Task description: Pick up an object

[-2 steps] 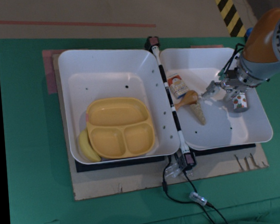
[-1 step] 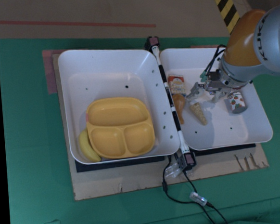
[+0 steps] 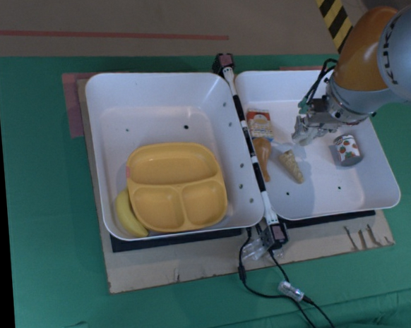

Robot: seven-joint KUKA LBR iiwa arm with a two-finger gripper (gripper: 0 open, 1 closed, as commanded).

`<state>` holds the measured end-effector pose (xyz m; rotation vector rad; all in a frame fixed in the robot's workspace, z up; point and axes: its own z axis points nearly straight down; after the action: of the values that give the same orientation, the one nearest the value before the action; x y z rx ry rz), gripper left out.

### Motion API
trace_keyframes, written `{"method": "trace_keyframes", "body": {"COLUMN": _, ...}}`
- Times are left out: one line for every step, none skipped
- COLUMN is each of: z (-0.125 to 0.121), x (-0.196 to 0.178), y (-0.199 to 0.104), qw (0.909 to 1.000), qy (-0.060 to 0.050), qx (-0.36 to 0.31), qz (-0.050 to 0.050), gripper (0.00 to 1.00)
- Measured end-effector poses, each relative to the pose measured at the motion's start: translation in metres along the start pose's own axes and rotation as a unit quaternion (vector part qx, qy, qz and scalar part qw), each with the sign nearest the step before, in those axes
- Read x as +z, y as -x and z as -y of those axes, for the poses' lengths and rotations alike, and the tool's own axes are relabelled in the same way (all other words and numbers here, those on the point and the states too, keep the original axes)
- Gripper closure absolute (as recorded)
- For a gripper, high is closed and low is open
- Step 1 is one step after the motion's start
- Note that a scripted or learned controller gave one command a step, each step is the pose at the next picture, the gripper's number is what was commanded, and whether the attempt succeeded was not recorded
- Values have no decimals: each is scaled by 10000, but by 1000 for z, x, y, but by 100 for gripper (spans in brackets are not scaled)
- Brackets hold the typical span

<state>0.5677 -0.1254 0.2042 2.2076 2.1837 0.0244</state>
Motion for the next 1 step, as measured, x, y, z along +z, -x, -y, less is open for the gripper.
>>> {"method": "trace_keyframes", "body": {"z": 0, "x": 0, "y": 0, "qw": 10000, "qy": -2, "qx": 0, "qz": -2, "gripper": 0}}
